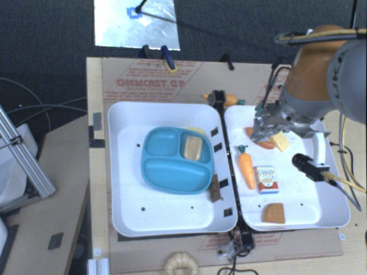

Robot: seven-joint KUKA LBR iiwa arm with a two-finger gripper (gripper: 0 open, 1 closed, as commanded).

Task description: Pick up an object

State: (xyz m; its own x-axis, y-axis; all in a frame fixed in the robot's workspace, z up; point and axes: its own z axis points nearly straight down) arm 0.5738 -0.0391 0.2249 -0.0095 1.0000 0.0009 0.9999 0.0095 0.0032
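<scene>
we read "chemcast gp" in red capitals on the brown board (150, 80) lying under the two bins, above the left bin (123, 153); the smaller red lines around it are too blurred for us to make out. the small red and white carton (266, 179) in the right bin (327, 208) carries print we cannot read.

Robotics lab test station. 2 white bins (123, 211) sit on a cardboard sheet (152, 76) over dark carpet (46, 33), with loose cables (34, 105) and aluminium framing (23, 159) at frame left. Grey-orange industrial arm (321, 67) enters from upper right.
</scene>
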